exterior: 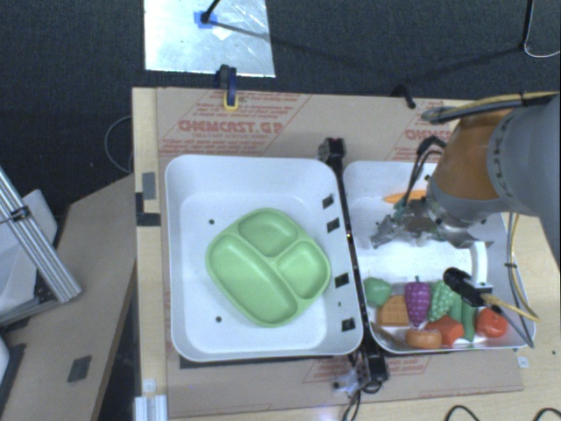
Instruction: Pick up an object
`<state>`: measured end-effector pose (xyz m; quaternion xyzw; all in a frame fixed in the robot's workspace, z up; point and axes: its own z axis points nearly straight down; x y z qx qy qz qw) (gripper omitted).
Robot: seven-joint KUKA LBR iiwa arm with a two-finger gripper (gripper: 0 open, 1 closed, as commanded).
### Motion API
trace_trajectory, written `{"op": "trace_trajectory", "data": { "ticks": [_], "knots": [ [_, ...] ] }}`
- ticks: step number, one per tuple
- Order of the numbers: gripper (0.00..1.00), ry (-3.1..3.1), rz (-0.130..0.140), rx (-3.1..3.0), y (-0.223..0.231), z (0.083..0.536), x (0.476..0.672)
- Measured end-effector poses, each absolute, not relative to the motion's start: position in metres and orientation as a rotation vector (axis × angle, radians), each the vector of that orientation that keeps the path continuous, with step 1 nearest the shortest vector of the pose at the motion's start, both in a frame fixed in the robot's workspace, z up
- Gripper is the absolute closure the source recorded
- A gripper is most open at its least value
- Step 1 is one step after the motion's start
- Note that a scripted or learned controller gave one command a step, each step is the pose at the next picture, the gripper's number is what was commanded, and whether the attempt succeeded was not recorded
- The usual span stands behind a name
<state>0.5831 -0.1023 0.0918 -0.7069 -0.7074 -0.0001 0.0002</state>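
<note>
Hand [392,229] hangs over the right bin [368,191]; grip state cannot be told. Toy food [434,310] crowds that bin's near end. Green divided plate [267,266] occupies the left bin [188,191].

Dark carpeted floor [368,16] is seen behind the surface [263,117], which is covered in printed cardboard. A shiny metal sheet [209,24] is laid there; aluminium framing [31,235] is seen at left.

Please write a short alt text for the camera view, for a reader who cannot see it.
A grey robot arm reaches from the right over the right white bin, above toy fruit and vegetables piled at its near end. The left white bin holds a green divided plate.
</note>
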Motion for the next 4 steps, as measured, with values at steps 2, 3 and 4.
{"op": "trace_trajectory", "data": {
  "ticks": [2,3,4],
  "knots": [
    [1.00,-2.226,-0.005,-2.224,-0.110,0.151,0.590],
    [1.00,-2.229,-0.006,-2.221,-0.113,0.215,0.592],
    [1.00,-2.227,-0.002,-2.218,-0.113,0.225,0.593]
  ]
}}
